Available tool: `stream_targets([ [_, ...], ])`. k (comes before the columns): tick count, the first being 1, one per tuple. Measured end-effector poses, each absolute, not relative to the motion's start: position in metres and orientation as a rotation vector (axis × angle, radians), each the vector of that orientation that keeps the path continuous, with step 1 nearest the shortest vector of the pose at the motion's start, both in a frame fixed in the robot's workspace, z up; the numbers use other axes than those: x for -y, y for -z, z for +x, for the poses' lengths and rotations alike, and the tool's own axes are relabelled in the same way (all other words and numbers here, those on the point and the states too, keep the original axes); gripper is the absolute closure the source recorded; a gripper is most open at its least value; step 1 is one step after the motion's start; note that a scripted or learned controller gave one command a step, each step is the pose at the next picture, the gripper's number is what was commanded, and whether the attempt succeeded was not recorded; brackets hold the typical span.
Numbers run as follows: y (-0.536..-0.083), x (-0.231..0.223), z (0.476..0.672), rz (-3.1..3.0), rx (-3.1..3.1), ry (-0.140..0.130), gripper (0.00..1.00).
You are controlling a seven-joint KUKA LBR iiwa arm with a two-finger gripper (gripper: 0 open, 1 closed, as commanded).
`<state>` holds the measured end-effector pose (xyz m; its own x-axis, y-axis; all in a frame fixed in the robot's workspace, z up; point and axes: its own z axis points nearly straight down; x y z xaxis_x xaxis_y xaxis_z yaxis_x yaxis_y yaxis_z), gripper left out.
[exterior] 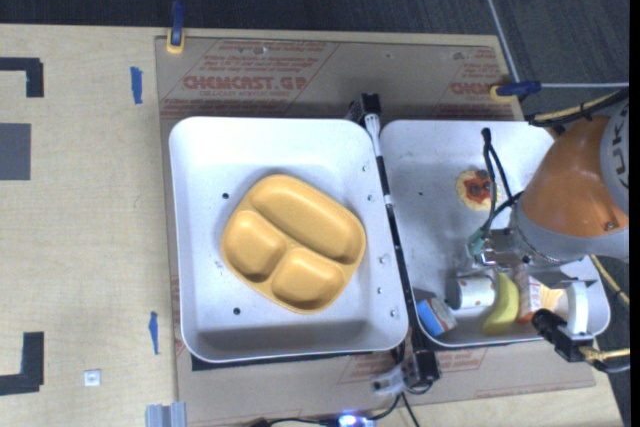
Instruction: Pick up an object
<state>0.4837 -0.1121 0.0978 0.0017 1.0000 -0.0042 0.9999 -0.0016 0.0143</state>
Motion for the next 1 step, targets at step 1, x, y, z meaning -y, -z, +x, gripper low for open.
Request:
stream_targets([
  [1,-0.1851,0.0496,0.5347,2.22,-2.222,-0.002,1.0],
])
